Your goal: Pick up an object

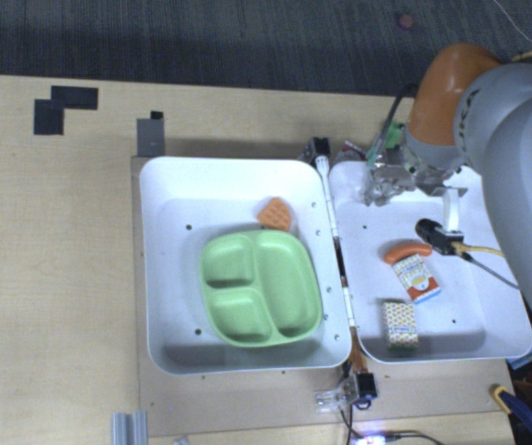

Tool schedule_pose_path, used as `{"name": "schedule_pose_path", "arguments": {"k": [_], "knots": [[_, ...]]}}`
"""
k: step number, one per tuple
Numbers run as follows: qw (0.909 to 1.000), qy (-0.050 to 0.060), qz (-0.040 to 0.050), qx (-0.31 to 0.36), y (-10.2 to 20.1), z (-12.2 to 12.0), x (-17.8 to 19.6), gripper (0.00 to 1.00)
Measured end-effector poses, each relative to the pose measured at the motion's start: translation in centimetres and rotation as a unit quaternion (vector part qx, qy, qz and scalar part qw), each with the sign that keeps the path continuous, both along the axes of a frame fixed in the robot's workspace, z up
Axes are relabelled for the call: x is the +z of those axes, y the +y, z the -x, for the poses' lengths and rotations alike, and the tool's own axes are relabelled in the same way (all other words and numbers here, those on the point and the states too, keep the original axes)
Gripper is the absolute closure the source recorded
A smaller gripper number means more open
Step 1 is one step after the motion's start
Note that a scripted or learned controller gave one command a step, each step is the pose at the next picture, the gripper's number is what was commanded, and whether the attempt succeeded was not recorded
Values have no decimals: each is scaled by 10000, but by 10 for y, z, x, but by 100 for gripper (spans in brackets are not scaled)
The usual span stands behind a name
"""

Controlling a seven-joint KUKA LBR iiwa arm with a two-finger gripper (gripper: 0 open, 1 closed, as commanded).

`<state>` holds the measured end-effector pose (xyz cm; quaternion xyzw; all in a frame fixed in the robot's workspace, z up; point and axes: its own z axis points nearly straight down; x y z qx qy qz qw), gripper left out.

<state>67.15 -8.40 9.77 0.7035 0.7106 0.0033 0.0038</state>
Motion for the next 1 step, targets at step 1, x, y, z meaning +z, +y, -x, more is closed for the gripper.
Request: {"name": "schedule_pose_path", "arguments": {"k": [1], "knots": [[10000,4,-2,4,0,0,0,0]]}}
